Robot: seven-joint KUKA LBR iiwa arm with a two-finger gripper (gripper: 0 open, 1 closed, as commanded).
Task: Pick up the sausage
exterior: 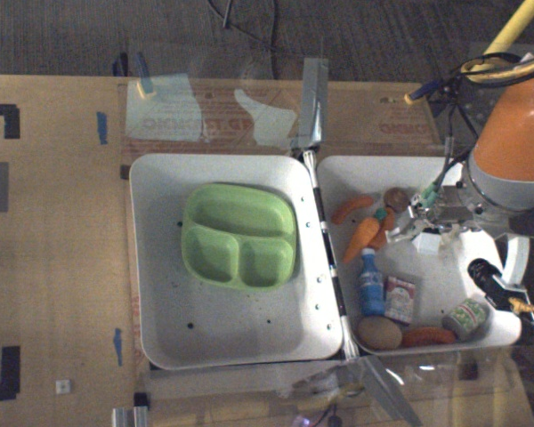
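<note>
The arm comes in from the right, its gripper [408, 223] low over the upper part of the right bin [445, 172]. I cannot tell how the gripper is set. Just left of it, near the bin's top-left corner, lies an orange-red sausage [352, 208], with a carrot [361, 238] slanting just below and a brown round thing [395, 197] beside the gripper. Lower down stands a small blue bottle [370, 283], then a red-and-white packet [400, 299] whose print is too small to read, a potato [379, 333], a second reddish sausage [427, 336] and a can [467, 318] with an unreadable green label. The left bin [160, 310] carries a green divided tray [240, 236]. The cardboard behind shows faint reversed red lettering I cannot make out.
</note>
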